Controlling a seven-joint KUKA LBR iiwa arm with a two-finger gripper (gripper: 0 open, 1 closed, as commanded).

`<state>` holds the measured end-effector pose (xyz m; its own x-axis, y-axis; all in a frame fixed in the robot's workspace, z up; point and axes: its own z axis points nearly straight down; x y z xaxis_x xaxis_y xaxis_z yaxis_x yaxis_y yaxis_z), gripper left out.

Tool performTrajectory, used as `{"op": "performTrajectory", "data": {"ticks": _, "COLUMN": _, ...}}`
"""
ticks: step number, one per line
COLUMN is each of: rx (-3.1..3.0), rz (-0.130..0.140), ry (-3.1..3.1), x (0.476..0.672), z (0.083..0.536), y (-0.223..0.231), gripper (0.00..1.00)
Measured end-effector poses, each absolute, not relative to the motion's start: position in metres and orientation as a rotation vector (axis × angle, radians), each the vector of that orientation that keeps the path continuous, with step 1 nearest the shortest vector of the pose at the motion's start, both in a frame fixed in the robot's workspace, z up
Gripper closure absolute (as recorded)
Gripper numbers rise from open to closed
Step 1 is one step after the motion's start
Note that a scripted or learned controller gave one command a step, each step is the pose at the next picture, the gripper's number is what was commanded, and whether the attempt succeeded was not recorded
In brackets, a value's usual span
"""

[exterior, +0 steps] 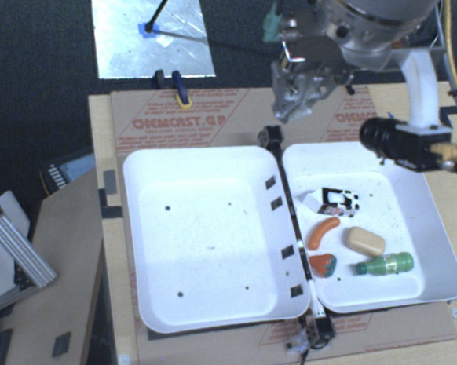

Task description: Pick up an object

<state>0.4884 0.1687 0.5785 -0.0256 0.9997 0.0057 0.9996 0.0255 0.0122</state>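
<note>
The right bin holds several small objects: a black-and-white patterned piece, an orange sausage-shaped thing, a tan oval block, a green bottle lying on its side, and a red-and-green rounded item. My gripper hangs high above the far edge of the bins, near the divider, well clear of all the objects. Nothing shows between its fingers.
The left bin stands beside the right one, joined by a black-clipped divider. Both rest on a cardboard sheet. A foil square lies beyond the bench; a metal rail is at the left.
</note>
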Motion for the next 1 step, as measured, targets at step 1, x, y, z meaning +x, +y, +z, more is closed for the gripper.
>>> {"op": "performTrajectory", "data": {"ticks": 1, "rx": 2.186, "rz": 0.023, "ry": 2.249, "x": 0.4887, "z": 0.5898, "y": 0.1685, "gripper": 1.00}}
